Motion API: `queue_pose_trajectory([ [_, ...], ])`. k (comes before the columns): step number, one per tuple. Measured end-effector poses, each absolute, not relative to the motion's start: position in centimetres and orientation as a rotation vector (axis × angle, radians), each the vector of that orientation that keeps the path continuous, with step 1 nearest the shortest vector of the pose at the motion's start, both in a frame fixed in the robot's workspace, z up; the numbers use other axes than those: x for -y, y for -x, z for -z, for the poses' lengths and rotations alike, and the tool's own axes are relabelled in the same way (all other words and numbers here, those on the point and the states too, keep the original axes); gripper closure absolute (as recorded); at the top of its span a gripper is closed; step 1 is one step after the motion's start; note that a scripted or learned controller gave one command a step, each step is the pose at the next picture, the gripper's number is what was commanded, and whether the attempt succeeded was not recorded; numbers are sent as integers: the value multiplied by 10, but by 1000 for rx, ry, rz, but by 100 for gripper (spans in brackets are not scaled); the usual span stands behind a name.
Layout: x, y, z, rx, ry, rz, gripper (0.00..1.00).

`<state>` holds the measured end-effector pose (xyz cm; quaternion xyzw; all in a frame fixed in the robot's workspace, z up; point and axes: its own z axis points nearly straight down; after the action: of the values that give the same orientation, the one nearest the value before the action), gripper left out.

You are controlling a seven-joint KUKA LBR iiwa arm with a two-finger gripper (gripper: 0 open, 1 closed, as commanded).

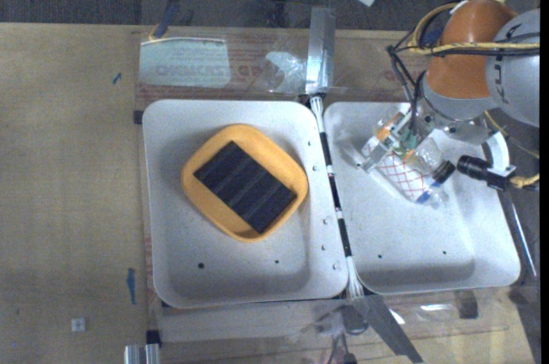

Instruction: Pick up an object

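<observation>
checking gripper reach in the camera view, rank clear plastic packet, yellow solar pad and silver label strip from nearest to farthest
1. Clear plastic packet with red grid print, right bin, just below the gripper.
2. Yellow rounded pad with dark solar panel, left bin.
3. Silver label strip, on the bench beyond the left bin.

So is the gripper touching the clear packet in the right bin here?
Cannot tell. In the camera view the gripper overlaps the upper edge of the clear packet in the right bin, but the slanted look down hides any contact or gap.
</observation>
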<state>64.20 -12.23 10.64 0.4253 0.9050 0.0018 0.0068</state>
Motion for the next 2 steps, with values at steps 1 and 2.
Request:
queue_pose_trajectory([
  [1, 74, -600, -185, -2779, -1463, -1, 0],
  [2, 122, -630, -98, -2772, -1462, -5, 0],
])
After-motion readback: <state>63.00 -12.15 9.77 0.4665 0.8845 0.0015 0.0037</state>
